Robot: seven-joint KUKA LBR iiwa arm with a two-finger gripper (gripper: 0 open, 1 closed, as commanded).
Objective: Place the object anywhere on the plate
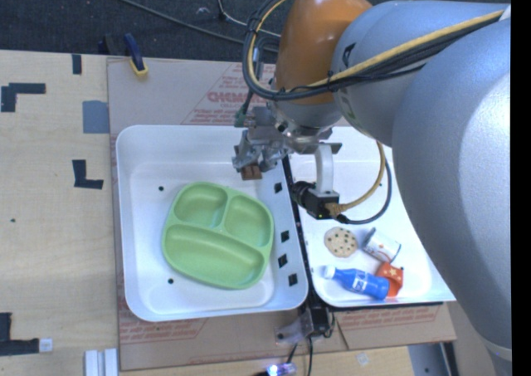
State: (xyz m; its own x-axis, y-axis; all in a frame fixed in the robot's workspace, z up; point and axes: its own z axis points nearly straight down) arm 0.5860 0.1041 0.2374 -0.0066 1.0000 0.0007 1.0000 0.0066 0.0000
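- Small brown object (248, 172) sits at the tip of the tool (251, 165), over the left bin (133, 200), just off the plate's far right corner.
- Looks pinched between the tool's fingers, though the piece is tiny and partly hidden; grip judged, not certain.
- Green plate (219, 235) lies below and to the left of the tool in the camera view, three compartments, long axis running from upper left to lower right.
- Nearest target: the upper right compartment, close under the tool; a short shift toward the plate's middle, then down, should land it.
- Risk: release here could drop the piece on the bin floor beside the rim.
- Right bin (415, 279) holds a cookie (340, 241), a blue bottle (358, 280) and an orange-and-white packet (387, 260), well apart from the plate.
- Writing: red print on the cardboard sheet (178, 88) behind the bins on the surface, partly covered by the arm; reads something like "CHICM", rest unreadable.
- Packet and bottle labels too small to read.
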